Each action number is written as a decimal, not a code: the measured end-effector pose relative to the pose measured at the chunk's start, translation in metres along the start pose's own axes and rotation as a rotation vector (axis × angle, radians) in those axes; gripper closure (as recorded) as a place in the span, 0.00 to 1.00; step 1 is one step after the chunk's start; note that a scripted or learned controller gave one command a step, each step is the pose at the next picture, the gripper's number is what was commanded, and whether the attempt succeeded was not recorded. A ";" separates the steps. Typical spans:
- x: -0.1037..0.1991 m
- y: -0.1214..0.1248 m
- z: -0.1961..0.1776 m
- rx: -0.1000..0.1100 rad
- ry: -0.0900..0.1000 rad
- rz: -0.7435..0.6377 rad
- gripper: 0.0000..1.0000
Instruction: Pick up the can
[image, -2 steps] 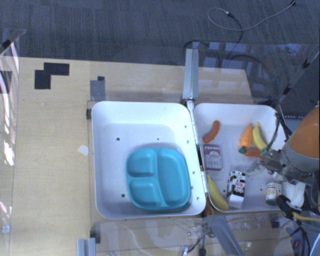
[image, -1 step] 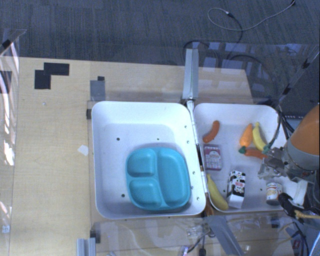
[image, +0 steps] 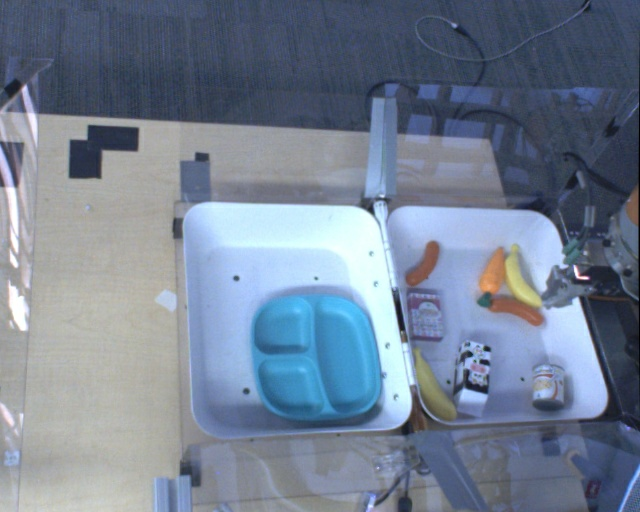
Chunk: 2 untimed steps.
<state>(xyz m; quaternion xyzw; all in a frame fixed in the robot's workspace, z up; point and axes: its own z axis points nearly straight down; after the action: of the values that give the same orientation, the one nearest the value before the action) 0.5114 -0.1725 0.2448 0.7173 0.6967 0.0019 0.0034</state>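
The can (image: 548, 386), small and silver with a pale label, stands upright in the near right corner of the right bin (image: 455, 225). My gripper (image: 562, 286) hovers at the bin's right edge, above and behind the can and well apart from it. Its tip sits close to the yellow banana (image: 521, 280) and the carrot (image: 516, 310). Nothing shows between its tips.
The right bin also holds a sausage (image: 423, 263), an orange carrot (image: 492, 270), a maroon box (image: 426, 314), a milk carton (image: 472, 376) and a second banana (image: 432, 385). A blue divided plate (image: 316, 357) lies in the left bin (image: 215, 320).
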 end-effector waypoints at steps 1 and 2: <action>0.141 0.013 -0.073 -0.001 0.002 -0.197 1.00; 0.206 0.073 -0.130 0.000 0.003 -0.147 1.00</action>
<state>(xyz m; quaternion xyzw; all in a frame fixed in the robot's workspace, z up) 0.5898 0.0312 0.3753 0.6642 0.7475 0.0025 0.0025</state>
